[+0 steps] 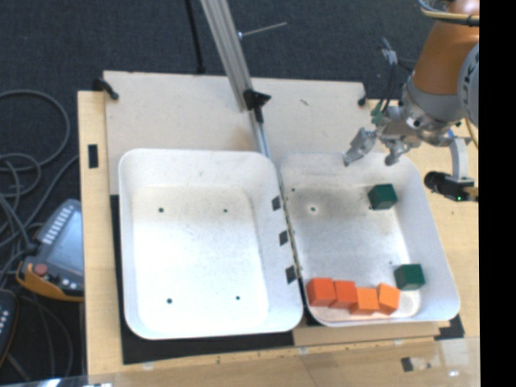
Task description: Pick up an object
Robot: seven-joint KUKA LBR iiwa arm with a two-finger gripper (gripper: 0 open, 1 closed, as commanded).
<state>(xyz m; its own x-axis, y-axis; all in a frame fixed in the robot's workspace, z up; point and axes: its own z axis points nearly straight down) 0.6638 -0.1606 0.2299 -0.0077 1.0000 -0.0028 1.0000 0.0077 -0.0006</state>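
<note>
Camera view, from above: a light wooden tabletop (193, 103) carries two shallow white bins side by side. The left bin (137, 176) has only a few dark specks on its floor. The right bin (431, 240) holds the objects. The grey arm with its orange band reaches in from the right, and its gripper (375, 147) hovers over the far edge of the right bin, released, its two fingers spread apart with nothing between them.

The nearest object is a dark green cube (382, 196), lying just toward the near side of the tabletop from the gripper and almost straight below it in the picture. A second green cube (409, 276) sits well further on, near the bin's near right corner. Four orange blocks (355, 294) form a touching row along the bin's near edge.

The coming move probably calls for a short descent onto the first green cube; being a cube, it has no long axis to align with.
</note>
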